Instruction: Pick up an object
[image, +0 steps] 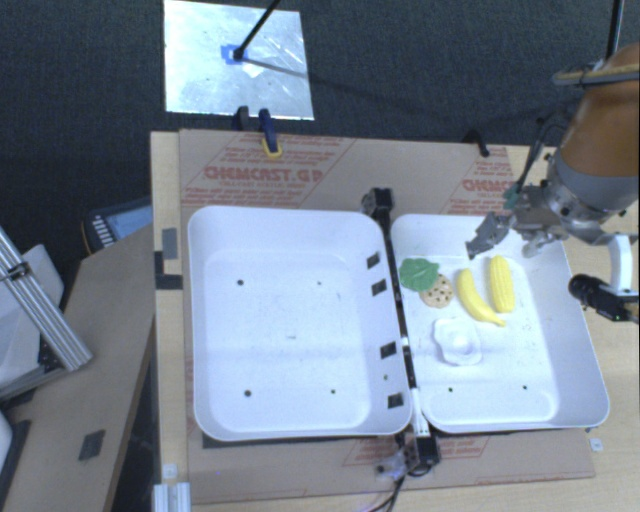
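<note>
The hand (490, 237) hangs over the far part of the right bin (560, 400), at the end of the grey arm (590, 190) that reaches in from the right. Whether it is apart or together I cannot tell; nothing can be seen in its grip.

The things to pick lie in a cluster just below the hand in the view, toward the near side of the bin. The corn (501, 283) is nearest, with its long axis running from far to near. Just beside it, leftward, the banana (477, 298) lies at a slant, with its near end swung toward the right. Further left sit the cookie (437, 291) and the green leaf (419, 271), touching each other near the bin's left wall. A white piece (457, 342), hard to make out against the bin floor, lies nearest the viewer. The left bin (290, 320) holds none of them.

I judge the corn or the banana the likeliest target: a short move toward the near side, then down, closing across the narrow width.
</note>
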